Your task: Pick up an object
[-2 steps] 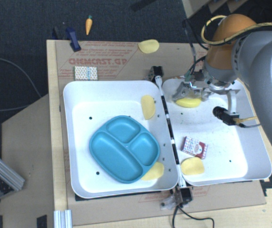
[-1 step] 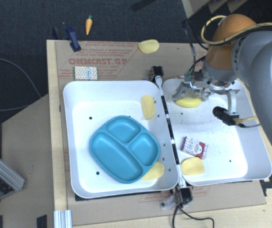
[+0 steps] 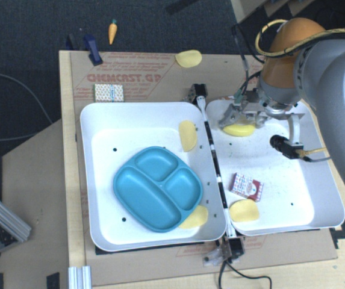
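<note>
Gripper (image 3: pixel 242 117) sits low over the back-left corner of the right bin (image 3: pixel 317 217), arm coming in from the right. A yellow oval piece (image 3: pixel 239 130) lies on the bin floor right at the fingertips, touching or just under them; it looks grasped, but the fingers' opening can't be read from this angle. Nearer the bin's front: red-and-white packet (image 3: pixel 245 186), and another yellow piece (image 3: pixel 244 210) just in front of it. Left of the right bin, the left bin (image 3: pixel 94 131) holds a blue divided tray (image 3: pixel 157 188).
</note>
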